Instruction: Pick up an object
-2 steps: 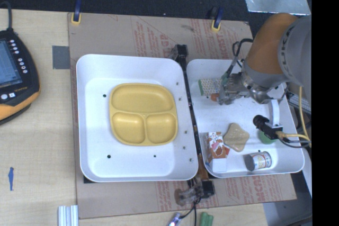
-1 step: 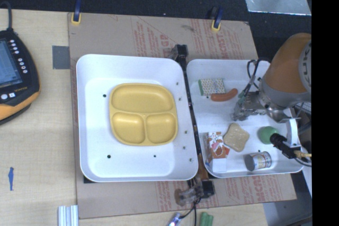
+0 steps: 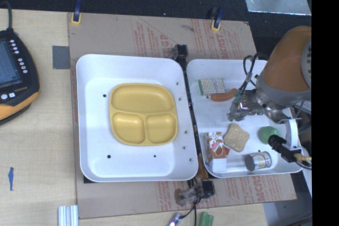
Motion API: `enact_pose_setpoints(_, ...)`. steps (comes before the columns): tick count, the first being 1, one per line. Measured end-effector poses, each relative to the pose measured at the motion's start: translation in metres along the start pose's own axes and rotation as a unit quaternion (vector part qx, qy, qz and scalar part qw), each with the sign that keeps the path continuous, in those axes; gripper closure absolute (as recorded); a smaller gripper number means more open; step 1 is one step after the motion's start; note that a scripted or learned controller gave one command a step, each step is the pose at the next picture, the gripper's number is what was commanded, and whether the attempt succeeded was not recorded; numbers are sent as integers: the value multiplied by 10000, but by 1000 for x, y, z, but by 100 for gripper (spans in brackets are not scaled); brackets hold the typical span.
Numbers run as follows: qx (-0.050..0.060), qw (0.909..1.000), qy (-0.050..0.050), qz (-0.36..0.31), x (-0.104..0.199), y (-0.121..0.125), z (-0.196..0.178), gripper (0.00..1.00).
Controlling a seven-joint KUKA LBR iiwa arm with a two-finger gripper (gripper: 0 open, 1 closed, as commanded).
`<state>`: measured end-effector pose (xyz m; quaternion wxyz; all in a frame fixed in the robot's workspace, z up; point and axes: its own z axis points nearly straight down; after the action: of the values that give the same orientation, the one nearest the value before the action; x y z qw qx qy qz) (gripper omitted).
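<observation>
The gripper hovers low in the right bin between the sausage and the cracker — nothing lifted, its grasp unreadable, the pick undone.

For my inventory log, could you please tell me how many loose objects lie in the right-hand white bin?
6: patterned packet, orange sausage, tan biscuit, red-white carton, metal can, green ball. The arm may hide more.

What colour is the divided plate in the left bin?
Pale yellow; the divided plate shows plainly in the camera view, lying in the left bin.
</observation>
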<state>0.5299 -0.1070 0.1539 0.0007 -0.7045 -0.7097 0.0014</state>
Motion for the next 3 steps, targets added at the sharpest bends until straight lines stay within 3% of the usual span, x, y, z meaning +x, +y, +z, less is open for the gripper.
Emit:
enact_pose_setpoints(1, 1, 10000, 0, 7, 0, 0, 0, 0)
enact_pose_setpoints(2, 6, 10000, -4, 5, 3, 47, 63, 0)
enact_pose_setpoints(3, -5, 10000, 9, 24, 10, 117, 62, 0)
